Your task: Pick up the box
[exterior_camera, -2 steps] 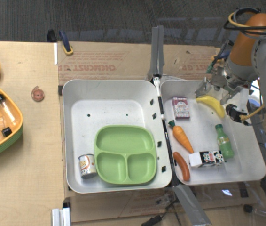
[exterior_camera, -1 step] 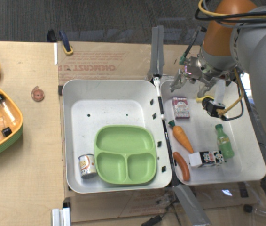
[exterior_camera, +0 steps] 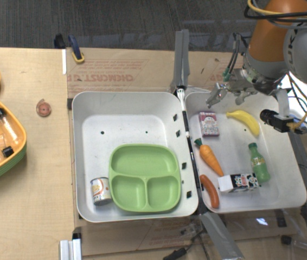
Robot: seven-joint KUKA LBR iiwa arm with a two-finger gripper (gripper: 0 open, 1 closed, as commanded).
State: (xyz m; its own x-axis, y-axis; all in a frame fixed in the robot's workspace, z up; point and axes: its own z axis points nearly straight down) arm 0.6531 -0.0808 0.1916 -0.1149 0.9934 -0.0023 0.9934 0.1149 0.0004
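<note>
Box, small pink-and-white carton [exterior_camera: 209, 124]: I am seeing it lying flat in the far left part of the right white bin [exterior_camera: 289, 195], well apart from the claw.

Largest first, I am logging:
- Grey arm with orange band [exterior_camera: 275, 20], reaching in from the right and hanging over the right bin's far edge.
- Left white bin [exterior_camera: 88, 112], holding a green three-compartment plastic plate [exterior_camera: 145, 177] and a small tin can [exterior_camera: 100, 190] lying just beside the plate's left rim.
- Two-finger gripper [exterior_camera: 231, 92], hovering above the right bin's far rim; its fingers are standing spread apart and gripping nothing.
- Yellow banana [exterior_camera: 245, 120], lying just right of the box.
- Green plastic bottle [exterior_camera: 258, 162], lying near the right wall.
- Orange carrot [exterior_camera: 210, 158], lying along the left side, in front of the box.
- Red sausage [exterior_camera: 210, 190], lying near the front left corner.
- Black-and-white patterned milk carton [exterior_camera: 238, 182], lying on its side between sausage and bottle.
</note>
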